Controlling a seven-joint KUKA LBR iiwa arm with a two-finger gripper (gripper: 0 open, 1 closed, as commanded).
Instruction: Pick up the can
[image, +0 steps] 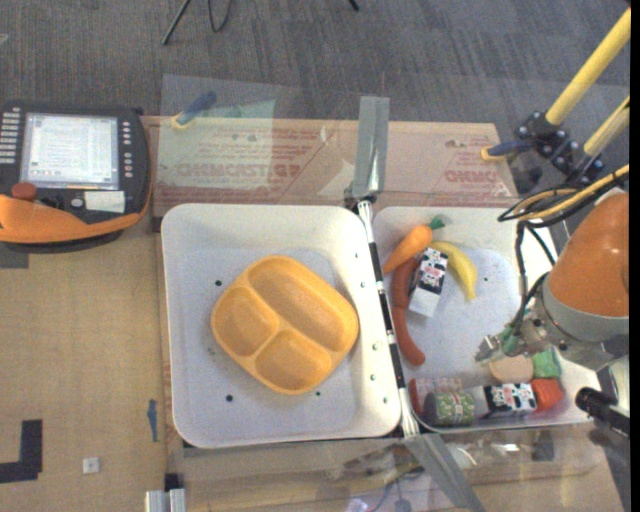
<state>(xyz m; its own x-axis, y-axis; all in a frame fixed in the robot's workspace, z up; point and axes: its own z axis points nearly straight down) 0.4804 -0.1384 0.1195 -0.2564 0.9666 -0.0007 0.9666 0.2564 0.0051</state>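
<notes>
Lying along the right bin's (480, 262) near edge, the can (452, 406)

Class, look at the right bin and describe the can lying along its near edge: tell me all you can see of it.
The can lies on its side along the near wall of the right bin, long axis running left to right. It looks dark with a green patterned label and a pale end facing left. A small carton with a black and white label lies against its right end. The gripper hovers up and to its right, apart from it.
</notes>
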